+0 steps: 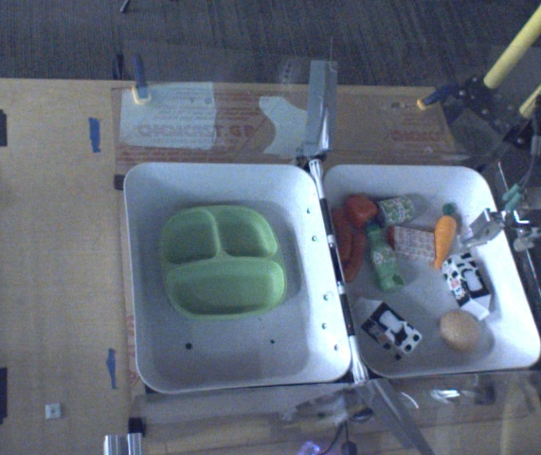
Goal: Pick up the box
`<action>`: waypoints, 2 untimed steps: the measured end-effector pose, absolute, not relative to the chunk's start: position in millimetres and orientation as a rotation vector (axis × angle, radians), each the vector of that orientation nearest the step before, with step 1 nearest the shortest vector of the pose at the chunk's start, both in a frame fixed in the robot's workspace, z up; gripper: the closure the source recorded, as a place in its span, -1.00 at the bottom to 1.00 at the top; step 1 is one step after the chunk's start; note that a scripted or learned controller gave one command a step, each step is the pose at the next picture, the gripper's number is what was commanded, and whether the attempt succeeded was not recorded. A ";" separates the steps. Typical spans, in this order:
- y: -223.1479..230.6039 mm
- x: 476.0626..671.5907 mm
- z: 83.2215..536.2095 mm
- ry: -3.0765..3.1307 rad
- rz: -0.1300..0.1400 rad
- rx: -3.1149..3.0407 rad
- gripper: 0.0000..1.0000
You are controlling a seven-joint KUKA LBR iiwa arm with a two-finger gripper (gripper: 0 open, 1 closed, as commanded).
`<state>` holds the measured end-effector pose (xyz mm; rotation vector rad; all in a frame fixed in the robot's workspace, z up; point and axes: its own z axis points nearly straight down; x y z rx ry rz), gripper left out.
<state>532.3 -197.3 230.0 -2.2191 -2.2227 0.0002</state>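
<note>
The right bin [507, 344] holds three box-like things. A reddish box [412, 242] lies flat near the middle, between a green bottle [383, 263] and a carrot [444, 238]. One black-and-white cow-patterned box [466, 279] lies by the right wall, and another [390, 330] lies near the front. My gripper [486, 227] is a small grey shape at the bin's right side. It sits just right of the carrot and above the cow-patterned box by the wall, and nothing is visibly held in it.
A green divided plate [223, 262] lies in the left bin [147, 349]. The right bin also holds a red pepper [351, 227], a small can [398, 207] and a tan roll [459, 330]. A yellow rod [526, 31] and dark hardware stand at the upper right.
</note>
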 end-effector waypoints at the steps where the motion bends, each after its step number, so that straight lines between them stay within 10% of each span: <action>1: -134.3 525.9 129.0 -2.267 0.000 -2.174 -1.00; 2: -135.9 526.4 139.0 -2.265 -0.002 -2.181 1.00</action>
